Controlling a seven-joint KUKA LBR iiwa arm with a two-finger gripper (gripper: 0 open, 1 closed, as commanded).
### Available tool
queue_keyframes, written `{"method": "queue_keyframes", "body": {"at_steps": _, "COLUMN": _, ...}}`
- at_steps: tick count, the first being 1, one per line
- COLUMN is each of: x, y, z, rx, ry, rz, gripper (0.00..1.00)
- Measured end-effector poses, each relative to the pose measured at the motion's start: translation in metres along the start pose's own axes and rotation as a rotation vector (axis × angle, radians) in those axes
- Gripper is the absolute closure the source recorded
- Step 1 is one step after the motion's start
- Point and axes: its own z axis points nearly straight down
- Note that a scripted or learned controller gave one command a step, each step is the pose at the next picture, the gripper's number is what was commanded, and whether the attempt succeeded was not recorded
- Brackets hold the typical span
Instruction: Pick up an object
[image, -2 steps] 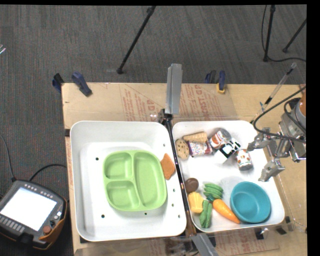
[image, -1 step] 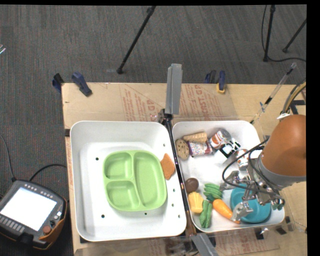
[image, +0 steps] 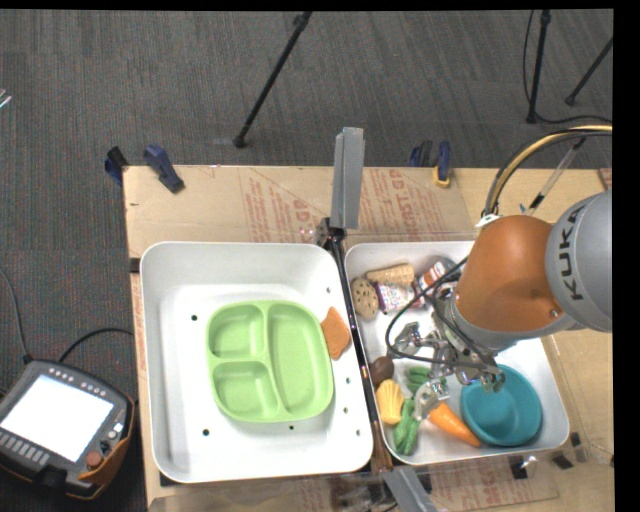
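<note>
Pincer (image: 432, 392) is down in the right bin (image: 556, 395), low over the toy pile near the front. Can't tell whether it's open, closed or gripping anything: cabling and the wrist block the view. The orange band (image: 510, 280) sits right above it and hides part of the bin's middle.

Nearest to the pincer:
- green vegetable pieces (image: 408, 432) just below and left of it, appear to be touching or nearly so
- orange carrot (image: 455, 425) just below and right, lying tilted toward the bin's front
- teal bowl (image: 503, 408) right beside it on the right, upright, carrot tip at its rim
- yellow corn-like toy (image: 389, 402) just left, near the bin's left wall
- small dark brown item (image: 382, 369) up-left of that, against the same wall

Further back from the pincer: round cookie (image: 364, 297), tan bread-like block (image: 391, 274), a small printed packet (image: 397, 295) and a red-and-white item (image: 434, 272), clustered near the bin's back-left corner.

Well left of the pincer, the left bin (image: 170, 300) holds a green three-compartment plate (image: 269, 360), lying flat. An orange wedge (image: 335, 332) touches the plate's right edge, next to the divider between bins.

Both bins sit on a cardboard-covered worktop (image: 250, 200). A pendant with a screen (image: 60, 425) lies on the floor far left.
</note>
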Motion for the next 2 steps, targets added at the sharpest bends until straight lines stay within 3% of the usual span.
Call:
{"method": "queue_keyframes", "body": {"at_steps": 1, "x": 0.04, "y": -0.088, "z": -0.001, "rx": 0.004, "ry": -0.003, "rz": -0.353, "gripper": 0.0}}
{"method": "queue_keyframes", "body": {"at_steps": 2, "x": 0.044, "y": -0.062, "z": -0.001, "rx": 0.004, "ry": -0.004, "rz": -0.358, "gripper": 0.0}}
